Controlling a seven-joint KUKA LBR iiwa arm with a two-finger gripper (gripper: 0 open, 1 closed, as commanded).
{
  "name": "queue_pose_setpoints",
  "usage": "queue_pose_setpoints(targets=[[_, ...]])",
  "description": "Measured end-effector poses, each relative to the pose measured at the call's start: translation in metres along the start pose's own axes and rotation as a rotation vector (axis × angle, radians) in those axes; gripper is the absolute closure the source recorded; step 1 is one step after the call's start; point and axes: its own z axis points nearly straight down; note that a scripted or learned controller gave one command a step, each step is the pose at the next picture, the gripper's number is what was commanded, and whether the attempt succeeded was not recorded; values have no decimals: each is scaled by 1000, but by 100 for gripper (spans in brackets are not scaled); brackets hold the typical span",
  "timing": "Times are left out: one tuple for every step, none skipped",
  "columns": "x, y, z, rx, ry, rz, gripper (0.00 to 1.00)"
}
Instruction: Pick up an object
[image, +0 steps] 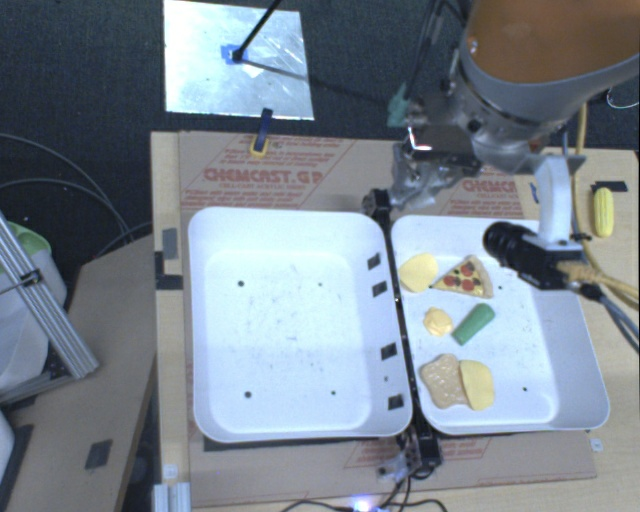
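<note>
Gripper (425, 170) hangs upper centre-right of frame, above far rim of right bin (560, 400); finger state: cannot tell, blurred

Candidates cluster in right bin's left half: pizza slice (464, 277), green piece (473, 323), toast (440, 381), yellow pieces

Risk: items flat, crowded, toast touching yellow chip (477, 384); grasp may slip or snag two

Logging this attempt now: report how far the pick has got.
Done: nothing lifted. The pizza slice toy, green cylinder, yellow pieces and tan bread-shaped toy all lie in the right white bin. In hand: the gripper sits above the bin's far edge. Left: descend, grasp, lift.
</note>
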Motion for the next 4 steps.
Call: queue_pose_setpoints(targets=[[49, 32, -16, 14, -5, 1, 100], [100, 53, -28, 15, -5, 2, 100], [78, 23, 50, 27, -11, 10, 100], [39, -21, 39, 17, -6, 10, 100]])
